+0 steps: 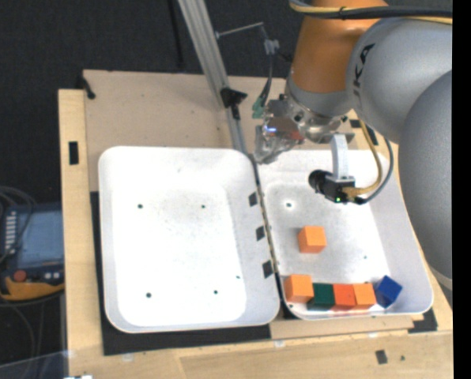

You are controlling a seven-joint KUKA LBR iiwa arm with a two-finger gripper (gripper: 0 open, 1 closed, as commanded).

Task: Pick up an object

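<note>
We see the tool [276, 136] over the right bin's [393, 212] far-left corner, well apart from the lone orange cube [312, 238]; whether it is released or clenched we cannot tell. Descending here risks striking the rim. The cubes packed along the near wall [342, 294] leave little room.

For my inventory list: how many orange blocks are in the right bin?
4. One lies alone mid-bin. Three sit in the row along the near wall: one at its left end, two side by side between the green block and the blue block. The arm may hide more.
</note>
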